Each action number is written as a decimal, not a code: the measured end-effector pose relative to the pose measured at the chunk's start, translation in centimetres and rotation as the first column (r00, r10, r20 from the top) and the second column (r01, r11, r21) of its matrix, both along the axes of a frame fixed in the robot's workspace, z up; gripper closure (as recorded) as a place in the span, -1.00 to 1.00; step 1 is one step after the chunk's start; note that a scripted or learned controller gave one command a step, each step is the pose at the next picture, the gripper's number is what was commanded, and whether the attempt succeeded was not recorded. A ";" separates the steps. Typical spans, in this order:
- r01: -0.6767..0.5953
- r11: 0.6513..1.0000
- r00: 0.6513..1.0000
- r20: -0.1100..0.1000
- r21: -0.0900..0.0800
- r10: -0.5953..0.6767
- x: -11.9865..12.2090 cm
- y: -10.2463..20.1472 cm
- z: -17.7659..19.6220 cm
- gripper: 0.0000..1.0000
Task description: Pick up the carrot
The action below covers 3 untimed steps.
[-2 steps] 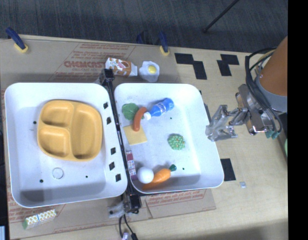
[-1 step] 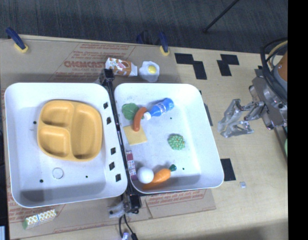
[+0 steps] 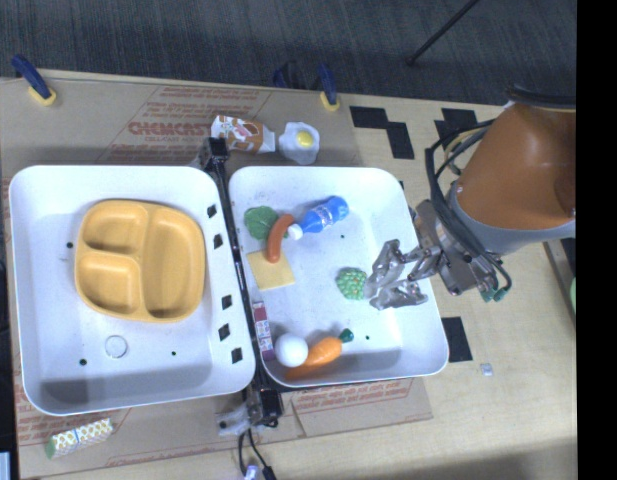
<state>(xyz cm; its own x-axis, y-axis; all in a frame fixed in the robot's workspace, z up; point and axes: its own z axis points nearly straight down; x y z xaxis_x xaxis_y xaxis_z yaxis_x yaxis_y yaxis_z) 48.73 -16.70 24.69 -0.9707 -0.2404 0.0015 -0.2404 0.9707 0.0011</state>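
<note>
**Carrot waits at six o'clock**

The small orange toy carrot point(image 3: 325, 351) lies at the right white bin's point(image 3: 413, 193) six o'clock edge, touching a white egg point(image 3: 291, 349). Likely light, stiff, slippery: grip mid-body. The metal end effector point(image 3: 388, 280) hovers at three o'clock, fingers apart, empty.

1. The arm point(image 3: 518, 168) was cut off by the right edge, beyond the right bin point(image 3: 413, 193).
2. Printing on the packet point(image 3: 80, 436) below the left bin point(image 3: 28, 198) was too small to read.

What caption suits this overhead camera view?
Gripper hovers beside green toy in right bin; carrot lies at front.
</note>
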 end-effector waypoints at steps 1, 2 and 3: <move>-0.061 0.998 0.998 0.004 -0.003 0.061 0.6 -4.4 8.7 1.00; -0.009 1.000 1.000 0.000 0.000 0.009 -0.3 -4.4 -1.6 1.00; -0.192 0.981 0.981 0.005 -0.004 0.192 3.0 -4.4 15.1 1.00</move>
